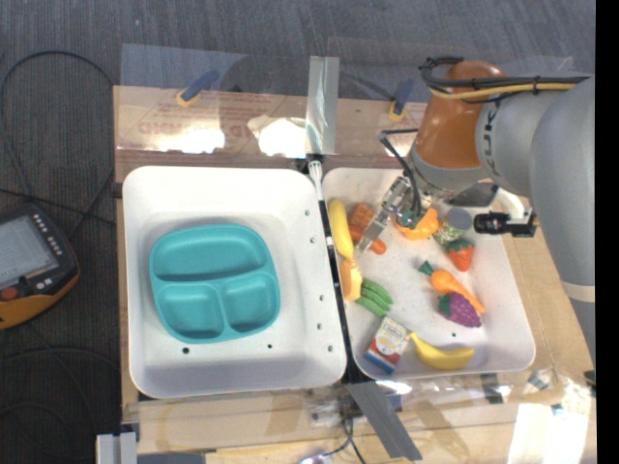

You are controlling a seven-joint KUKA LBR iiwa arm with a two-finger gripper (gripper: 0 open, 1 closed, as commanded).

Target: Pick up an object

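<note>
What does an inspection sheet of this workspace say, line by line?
Surface: bench bearing two white bins, left bin and right bin.
Job's things: toy foods in right bin, among them banana, grapes, carrot, small carton.
Clutter: teal divided tray in left bin.
Grippers: gripper low over right bin's upper part; nothing seen held.
Cables: black cable on floor, left.
Surroundings: handheld pendant on carpet, left.

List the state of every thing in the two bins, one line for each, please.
teal divided plate: flat in left bin
long banana: lying along right bin's left wall
small banana: lying near front wall
purple grapes: lying loose
carrot: lying loose
carton: tipped over
gripper: low over the toys
</note>
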